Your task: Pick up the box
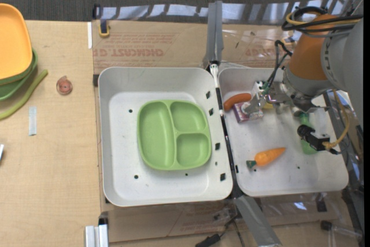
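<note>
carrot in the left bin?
No, the carrot lies in the right bin; the left bin holds a green plate.

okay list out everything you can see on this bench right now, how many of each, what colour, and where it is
bins: two, white, side by side mid-bench
divided plate: one, green, three compartments, in the left bin
box: one, small, pinkish, upper left of the right bin, at the gripper's tip
sausage: one, orange-red, right bin, just above the box
carrot: one, orange with a green top, lower middle of the right bin
green item: one, right side of the right bin, partly behind cables, kind unclear
stacked plates: orange on green, bench's far left edge
small round piece: one, pinkish, on the bench left of the bins
arm: one, grey with an orange band
gripper: one, over the box
</note>
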### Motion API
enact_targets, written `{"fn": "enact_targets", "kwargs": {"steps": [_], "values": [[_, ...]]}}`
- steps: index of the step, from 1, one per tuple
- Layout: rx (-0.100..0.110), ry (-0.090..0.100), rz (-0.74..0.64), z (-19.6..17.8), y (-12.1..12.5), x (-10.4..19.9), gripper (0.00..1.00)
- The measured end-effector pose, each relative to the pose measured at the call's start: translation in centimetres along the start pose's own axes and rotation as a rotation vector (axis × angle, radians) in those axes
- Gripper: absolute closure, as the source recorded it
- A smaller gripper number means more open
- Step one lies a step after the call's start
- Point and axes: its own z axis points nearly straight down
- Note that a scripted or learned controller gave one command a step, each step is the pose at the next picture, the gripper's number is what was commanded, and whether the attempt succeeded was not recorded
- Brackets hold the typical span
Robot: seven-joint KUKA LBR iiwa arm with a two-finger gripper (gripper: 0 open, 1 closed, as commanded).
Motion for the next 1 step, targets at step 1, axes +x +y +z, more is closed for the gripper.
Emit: {"fn": "enact_targets", "kwargs": {"steps": [1], "values": [[0.035,0.002,0.036,-2.6,2.45,1.28,0.0]]}}
